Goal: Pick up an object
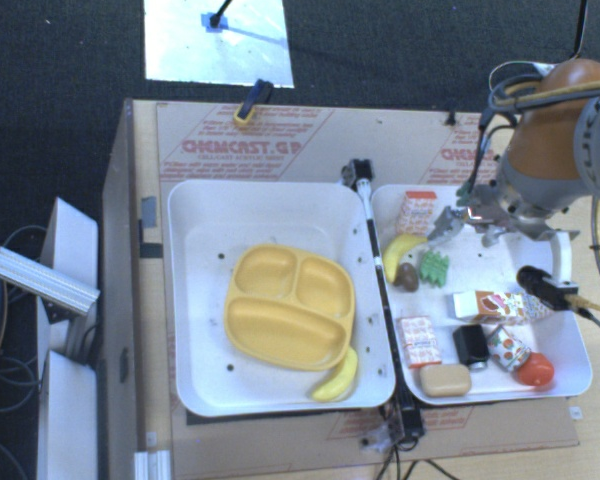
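Arm (555, 138) above right bin's (580, 363) far edge; clutter fills near half

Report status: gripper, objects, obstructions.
Gripper low over right bin, nothing seen held. Nearest: banana, green toy. Items crowded close.

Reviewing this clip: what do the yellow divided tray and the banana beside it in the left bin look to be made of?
The yellow divided tray looks like moulded plastic: uniform colour, smooth rounded compartment walls, soft sheen. The banana at its lower right edge is probably toy plastic too, judging by its even yellow and lack of blemishes, though the view leaves that open.
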`<state>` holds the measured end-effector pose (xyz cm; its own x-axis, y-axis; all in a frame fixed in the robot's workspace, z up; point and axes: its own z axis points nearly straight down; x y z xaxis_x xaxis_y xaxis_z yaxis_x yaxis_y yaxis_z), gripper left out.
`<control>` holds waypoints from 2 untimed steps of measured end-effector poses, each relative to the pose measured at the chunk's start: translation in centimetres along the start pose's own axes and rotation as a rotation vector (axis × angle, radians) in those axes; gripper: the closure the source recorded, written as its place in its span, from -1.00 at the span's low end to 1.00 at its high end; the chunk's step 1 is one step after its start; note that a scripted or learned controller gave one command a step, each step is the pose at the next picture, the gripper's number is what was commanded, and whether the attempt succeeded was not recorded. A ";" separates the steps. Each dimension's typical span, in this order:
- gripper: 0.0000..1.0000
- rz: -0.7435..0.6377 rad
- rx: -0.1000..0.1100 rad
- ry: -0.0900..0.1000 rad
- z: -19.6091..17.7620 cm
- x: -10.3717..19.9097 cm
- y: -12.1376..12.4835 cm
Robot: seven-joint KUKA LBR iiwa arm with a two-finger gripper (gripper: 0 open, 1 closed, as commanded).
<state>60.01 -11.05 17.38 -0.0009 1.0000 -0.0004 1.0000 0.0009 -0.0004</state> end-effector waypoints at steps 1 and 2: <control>-1.00 -0.001 -0.001 0.001 3.3 1.6 -1.1; -1.00 0.000 -0.001 0.001 5.8 2.7 -2.5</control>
<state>57.49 -8.30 11.60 -0.0012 1.0000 0.0004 1.0000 0.0012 0.0004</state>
